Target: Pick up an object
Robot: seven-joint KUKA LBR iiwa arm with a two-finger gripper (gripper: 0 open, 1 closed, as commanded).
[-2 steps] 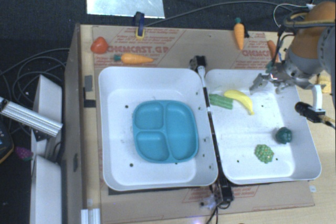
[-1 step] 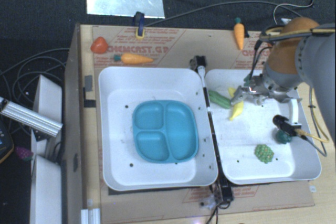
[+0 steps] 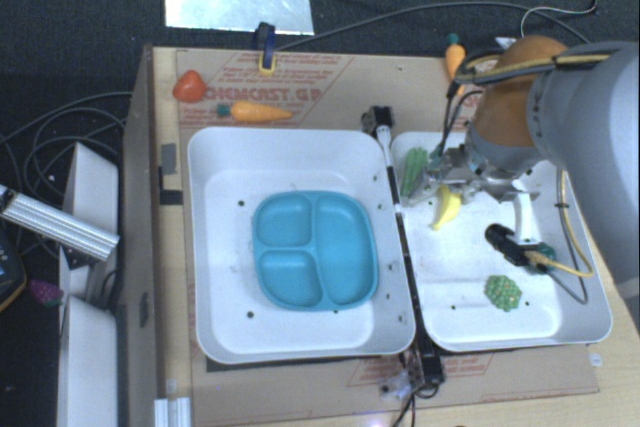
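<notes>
Banana (image 3: 446, 208) beside green vegetable (image 3: 413, 170)

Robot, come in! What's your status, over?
Tool low in right bin, over yellow banana. Banana not seen held. Green pod close beside it.

Glossy white plastic bins (image 3: 230, 315) w/ smooth matt blue plastic tray (image 3: 313, 248) — bumpy green toy (image 3: 503, 291).

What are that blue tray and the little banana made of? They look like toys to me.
Blue tray: probably moulded plastic, smooth with a soft sheen, one even colour, rounded compartments. Banana: likely a plastic toy, uniformly bright yellow and glossy, though too small to be sure. The white bins also look like smooth plastic.
</notes>
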